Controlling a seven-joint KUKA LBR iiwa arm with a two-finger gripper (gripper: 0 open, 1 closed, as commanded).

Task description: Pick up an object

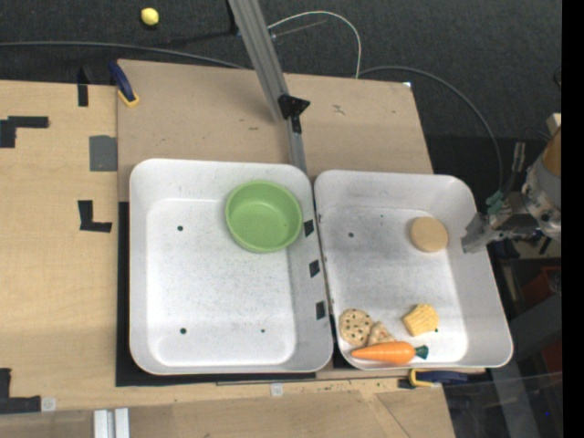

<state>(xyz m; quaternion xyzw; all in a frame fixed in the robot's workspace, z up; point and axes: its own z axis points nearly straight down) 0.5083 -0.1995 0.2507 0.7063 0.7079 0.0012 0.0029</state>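
The right bin (392, 190) holds a round tan bun (428, 234) near its right wall. Along its front edge lie an orange carrot with a green tip (389, 353), a speckled cookie (355, 324) and a yellow ridged piece (420, 318). A green bowl (263, 215) sits upright in the left bin (182, 272), at its back right. My gripper (485, 229) hangs at the right bin's right rim, just right of the bun and apart from it. Nothing is visibly held.
A grey metal pole (260, 44) slants down from the top to the back of the gap between the bins. Thin cables (438, 80) loop behind the right bin. Black tape marks (91, 215) and a blue clamp (124, 84) lie on the wooden bench at left.
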